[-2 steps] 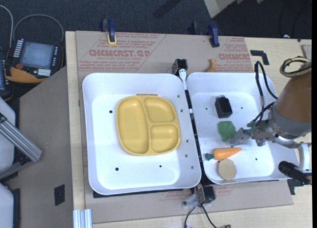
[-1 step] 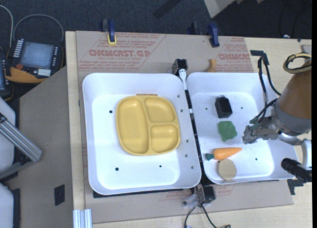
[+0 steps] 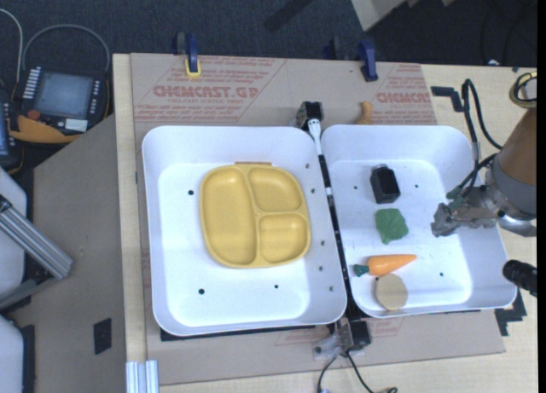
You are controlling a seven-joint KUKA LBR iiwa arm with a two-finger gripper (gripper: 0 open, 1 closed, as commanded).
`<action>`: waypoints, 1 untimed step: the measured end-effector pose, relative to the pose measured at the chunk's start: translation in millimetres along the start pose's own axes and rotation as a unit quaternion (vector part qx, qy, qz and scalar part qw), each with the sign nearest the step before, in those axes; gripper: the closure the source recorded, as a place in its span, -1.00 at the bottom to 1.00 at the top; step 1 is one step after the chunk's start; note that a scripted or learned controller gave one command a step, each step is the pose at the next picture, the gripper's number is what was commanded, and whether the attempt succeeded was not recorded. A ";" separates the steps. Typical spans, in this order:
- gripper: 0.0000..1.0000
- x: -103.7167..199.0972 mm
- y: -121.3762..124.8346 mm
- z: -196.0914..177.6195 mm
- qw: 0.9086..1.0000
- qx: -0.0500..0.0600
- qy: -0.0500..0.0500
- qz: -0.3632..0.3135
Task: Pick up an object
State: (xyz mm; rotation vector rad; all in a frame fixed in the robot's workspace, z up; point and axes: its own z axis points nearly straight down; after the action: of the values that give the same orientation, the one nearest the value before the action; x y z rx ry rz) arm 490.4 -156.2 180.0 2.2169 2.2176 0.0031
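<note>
The right bin [image 3: 426, 148] holds a black block [image 3: 384, 183], a green lump [image 3: 392, 225], an orange carrot [image 3: 391, 263] and a tan round disc [image 3: 392, 291]. My gripper [image 3: 445, 221] hangs low over the right side of this bin, to the right of the green lump and apart from it. Nothing shows between its fingers. The arm's grey wrist and orange band come in from the right edge.
The left bin [image 3: 171, 238] carries a yellow divided plate [image 3: 254, 214]. Blue clamps sit at the bench's far edge. A black cable loops beside the arm at the right bin's far corner. A pendant lies off the bench at left.
</note>
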 end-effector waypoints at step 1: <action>1.00 -3.8 3.1 -63.7 1.000 -0.002 -0.001 -0.001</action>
State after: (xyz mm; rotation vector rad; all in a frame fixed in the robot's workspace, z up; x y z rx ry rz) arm 493.1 -159.8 243.7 2.2134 2.2165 0.0058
